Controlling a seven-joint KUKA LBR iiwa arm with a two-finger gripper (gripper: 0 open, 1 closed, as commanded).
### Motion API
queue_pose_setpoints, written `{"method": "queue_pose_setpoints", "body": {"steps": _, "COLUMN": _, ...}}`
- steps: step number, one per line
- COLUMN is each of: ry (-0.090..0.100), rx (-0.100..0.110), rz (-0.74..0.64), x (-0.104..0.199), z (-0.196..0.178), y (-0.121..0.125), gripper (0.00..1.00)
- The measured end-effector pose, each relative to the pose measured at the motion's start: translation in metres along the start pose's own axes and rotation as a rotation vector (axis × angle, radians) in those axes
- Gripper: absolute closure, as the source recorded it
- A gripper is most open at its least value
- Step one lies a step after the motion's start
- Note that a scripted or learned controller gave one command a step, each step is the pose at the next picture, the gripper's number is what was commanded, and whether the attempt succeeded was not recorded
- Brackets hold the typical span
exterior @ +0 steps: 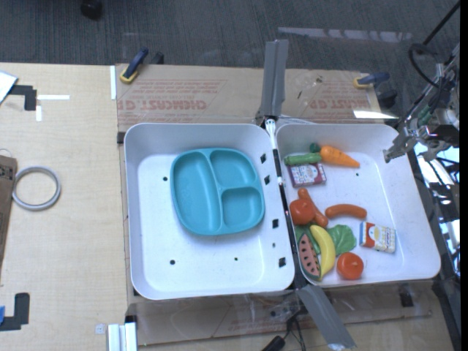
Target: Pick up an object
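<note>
- The gripper (398, 146) hung over the upper right rim of the right bin (398, 196), holding nothing; whether it was open or closed could not be told (cables and metal parts crowd it there).
- All the toy food lay in that bin to the gripper's left. The carrot (340, 156) was nearest, near the bin's top edge, and the small carton (378, 237) sat below the gripper, well apart from it.
- The arm was cut off by the frame's right side and hard to separate from the clutter around it.
- The print on the pink packet (307, 174) and the carton was too small to read.
- The carrot was orange with a green top. A green vegetable (302, 158) lay just left of it.
- A sausage (345, 211), banana (324, 247), watermelon slice (308, 258), lettuce leaf (341, 236) and two tomatoes (301, 210) clustered along the bin's left side.
- The left bin (157, 254) held a teal divided plate (218, 191).
</note>
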State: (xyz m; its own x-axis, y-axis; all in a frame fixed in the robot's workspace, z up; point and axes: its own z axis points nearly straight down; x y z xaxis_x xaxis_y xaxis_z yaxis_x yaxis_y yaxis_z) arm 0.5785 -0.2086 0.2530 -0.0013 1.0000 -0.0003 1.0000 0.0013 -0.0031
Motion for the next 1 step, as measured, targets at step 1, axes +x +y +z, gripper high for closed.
{"method": "queue_pose_setpoints", "body": {"steps": 1, "ry": -0.001, "rx": -0.002, "rz": -0.203, "x": 0.0502, "z": 0.0453, "y": 0.0646, "gripper": 0.00}}
